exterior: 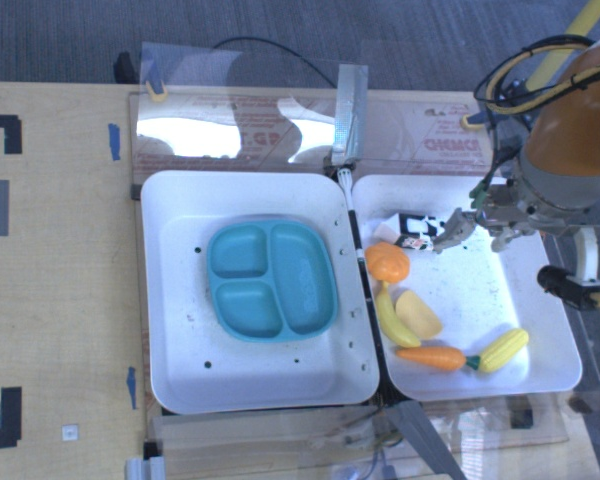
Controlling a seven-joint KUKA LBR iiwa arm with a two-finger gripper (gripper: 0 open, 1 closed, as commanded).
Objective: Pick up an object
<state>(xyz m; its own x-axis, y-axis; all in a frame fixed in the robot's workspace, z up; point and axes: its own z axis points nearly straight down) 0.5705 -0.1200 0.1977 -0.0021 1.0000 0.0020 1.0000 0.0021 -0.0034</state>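
The right bin [540, 298] holds several toy foods. An orange fruit [388, 263] lies by its left wall, with a yellow banana [388, 320] and a pale yellow piece [418, 314] just below it. A carrot [433, 357] and a yellow corn cob [504, 349] lie near the front edge. A small black and white item [414, 230] sits at the back left of this bin. My gripper [452, 231] hangs over the back of the right bin, just right of that item and above right of the orange fruit. Nothing shows in its grasp.
The left bin [170, 298] holds a blue divided plate [272, 279]. A clear plastic wall [280, 128] with a metal post [349, 113] stands behind both bins. The arm's orange band [570, 138] and cables rise at the right. Bare bin floor [480, 288] lies right of the foods.
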